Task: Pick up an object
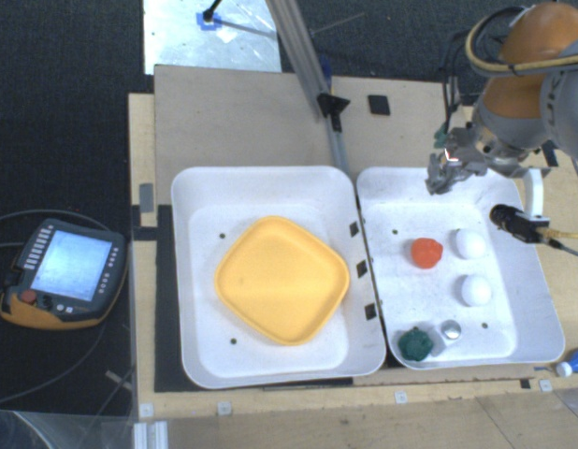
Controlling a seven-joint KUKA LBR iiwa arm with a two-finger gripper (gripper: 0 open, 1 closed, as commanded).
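The right bin (392,195) holds a red ball (426,253), two white balls (470,244) (475,290), a dark green lump (417,343) and a small silver piece (450,329). My gripper (442,178) hangs over the far edge of this bin, above and behind the red ball, with nothing seen in it. A yellow square plate (282,279) lies in the left bin (200,204).
A black cable connector (513,221) juts over the right bin's right side. A grey pole (303,54) slants across the back board. A teach pendant (63,271) lies on the floor at the left.
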